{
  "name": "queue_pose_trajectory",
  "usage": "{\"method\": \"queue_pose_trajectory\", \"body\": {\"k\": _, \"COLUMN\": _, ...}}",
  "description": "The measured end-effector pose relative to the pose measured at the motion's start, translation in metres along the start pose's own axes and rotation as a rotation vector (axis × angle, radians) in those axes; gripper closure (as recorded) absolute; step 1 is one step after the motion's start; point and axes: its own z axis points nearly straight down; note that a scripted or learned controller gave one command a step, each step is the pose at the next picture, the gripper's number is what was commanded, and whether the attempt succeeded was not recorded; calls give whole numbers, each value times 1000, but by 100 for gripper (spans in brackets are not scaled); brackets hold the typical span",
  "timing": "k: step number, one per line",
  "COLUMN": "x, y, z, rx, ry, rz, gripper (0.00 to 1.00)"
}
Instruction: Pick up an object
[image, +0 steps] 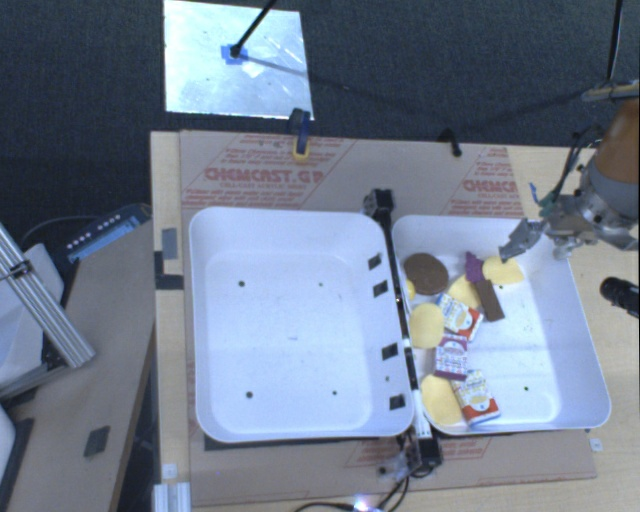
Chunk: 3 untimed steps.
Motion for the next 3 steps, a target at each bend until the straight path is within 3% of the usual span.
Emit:
{"method": "queue_pose_trajectory", "body": {"k": 1, "x": 54, "y": -19, "z": 95, "rx": 10, "ry": 5, "rz": -5, "gripper": 0}}
{"method": "queue_pose_trajectory", "body": {"k": 2, "x": 49, "y": -87, "z": 121, "rx": -3, "ry": 1, "rz": 6, "gripper": 0}}
{"method": "queue_pose_trajectory", "body": {"k": 3, "x": 76, "y": 4, "z": 131, "rx": -9, "ry": -1, "rz": -6, "gripper": 0}}
